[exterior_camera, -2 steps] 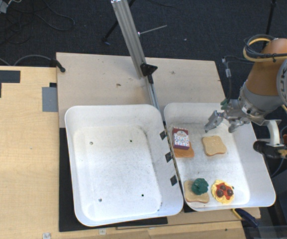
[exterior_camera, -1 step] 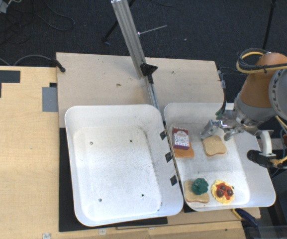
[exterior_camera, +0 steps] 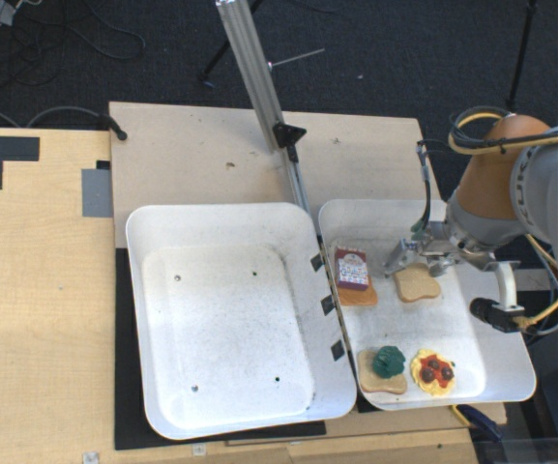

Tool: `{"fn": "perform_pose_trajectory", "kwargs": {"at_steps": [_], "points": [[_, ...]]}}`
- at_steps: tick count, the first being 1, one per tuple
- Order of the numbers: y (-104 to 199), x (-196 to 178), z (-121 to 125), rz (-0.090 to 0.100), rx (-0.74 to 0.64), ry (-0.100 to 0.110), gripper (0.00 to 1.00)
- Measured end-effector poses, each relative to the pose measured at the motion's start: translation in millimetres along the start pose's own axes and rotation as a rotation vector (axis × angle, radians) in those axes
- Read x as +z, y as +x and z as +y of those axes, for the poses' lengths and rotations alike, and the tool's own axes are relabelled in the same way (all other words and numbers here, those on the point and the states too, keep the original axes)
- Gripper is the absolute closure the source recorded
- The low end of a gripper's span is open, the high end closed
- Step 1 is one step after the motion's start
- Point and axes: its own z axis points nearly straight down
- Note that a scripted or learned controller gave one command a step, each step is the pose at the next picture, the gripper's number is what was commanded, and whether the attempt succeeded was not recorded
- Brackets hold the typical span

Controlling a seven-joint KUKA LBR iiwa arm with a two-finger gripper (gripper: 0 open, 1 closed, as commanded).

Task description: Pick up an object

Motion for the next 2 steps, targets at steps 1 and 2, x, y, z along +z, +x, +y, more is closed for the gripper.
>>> {"fn": "perform_pose_trajectory", "kwargs": {"at_steps": [1,2], "points": [[-0.8,-12.0,0.8,0.0,0.003,-0.003,1.0],[-1.3,-56.8,-5.1,0.003,0.006,0.001,1.0]]}}
